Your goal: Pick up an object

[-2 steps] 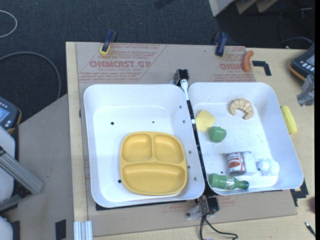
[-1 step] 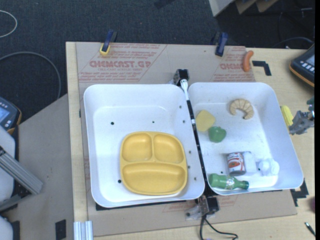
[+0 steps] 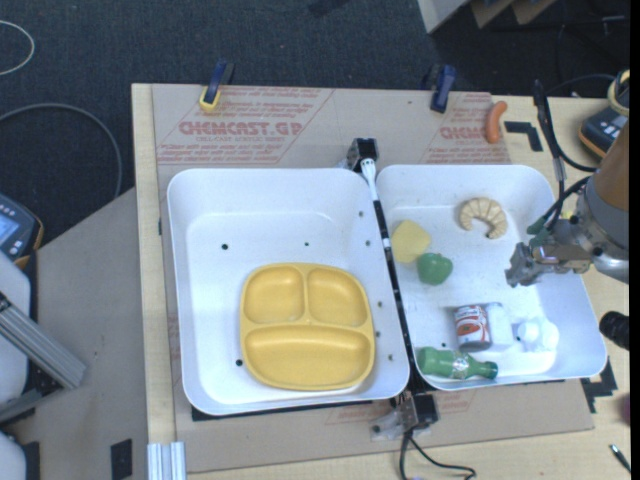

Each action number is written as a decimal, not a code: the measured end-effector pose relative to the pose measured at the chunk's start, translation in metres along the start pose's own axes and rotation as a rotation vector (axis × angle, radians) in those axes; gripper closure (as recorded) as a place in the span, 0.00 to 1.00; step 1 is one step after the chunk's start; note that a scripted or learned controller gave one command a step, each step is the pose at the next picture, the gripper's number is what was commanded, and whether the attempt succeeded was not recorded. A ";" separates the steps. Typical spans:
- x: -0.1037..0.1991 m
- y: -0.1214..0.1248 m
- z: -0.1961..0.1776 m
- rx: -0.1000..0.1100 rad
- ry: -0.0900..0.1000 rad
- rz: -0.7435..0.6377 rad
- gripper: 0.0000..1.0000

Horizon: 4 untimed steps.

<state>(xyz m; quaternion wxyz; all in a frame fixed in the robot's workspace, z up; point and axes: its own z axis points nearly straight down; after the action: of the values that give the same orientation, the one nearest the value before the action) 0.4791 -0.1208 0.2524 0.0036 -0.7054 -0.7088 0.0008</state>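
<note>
Two white bins share the bench; the gripper, finger state indeterminate, hangs over the right bin, where croissant, can and green bottle lie ungrasped, so pickup remains outstanding.

Arm reaching from right, hand lowered (wrist bent)

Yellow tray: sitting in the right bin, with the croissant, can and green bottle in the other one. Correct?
Not quite. The camera view shows the yellow tray in the left bin, not the right. The croissant, can and green bottle are indeed in the other one, the right bin.
</note>
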 end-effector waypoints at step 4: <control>0.105 0.000 -0.035 0.000 -0.005 0.013 1.00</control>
<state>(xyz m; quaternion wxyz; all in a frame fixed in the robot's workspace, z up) 0.4787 -0.0157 0.2881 0.0017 -0.7101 -0.7041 0.0025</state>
